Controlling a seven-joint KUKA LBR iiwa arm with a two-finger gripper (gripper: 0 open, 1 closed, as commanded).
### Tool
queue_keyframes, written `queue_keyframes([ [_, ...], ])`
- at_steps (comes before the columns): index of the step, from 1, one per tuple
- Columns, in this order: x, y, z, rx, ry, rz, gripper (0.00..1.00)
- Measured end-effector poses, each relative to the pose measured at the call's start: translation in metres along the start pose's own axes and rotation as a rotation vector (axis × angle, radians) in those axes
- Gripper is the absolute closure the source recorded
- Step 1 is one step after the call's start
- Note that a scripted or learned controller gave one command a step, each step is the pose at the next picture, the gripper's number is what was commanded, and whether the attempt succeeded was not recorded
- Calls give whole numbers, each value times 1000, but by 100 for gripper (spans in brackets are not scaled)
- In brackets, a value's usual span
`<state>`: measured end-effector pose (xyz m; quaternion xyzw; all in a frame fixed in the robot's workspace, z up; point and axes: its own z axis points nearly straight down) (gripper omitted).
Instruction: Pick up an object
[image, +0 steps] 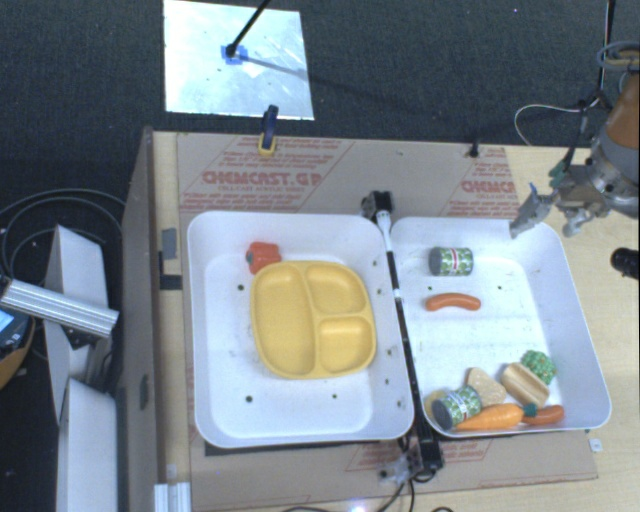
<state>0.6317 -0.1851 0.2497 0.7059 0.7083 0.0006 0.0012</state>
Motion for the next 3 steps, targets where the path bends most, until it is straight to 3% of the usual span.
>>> queue_keyframes([
  [1, 39, 22, 65, 2, 2, -2, 0],
  [2, 80, 37, 166, 1, 1, -1, 0],
  [3, 80, 39, 152, -7, 0, -4, 100],
])
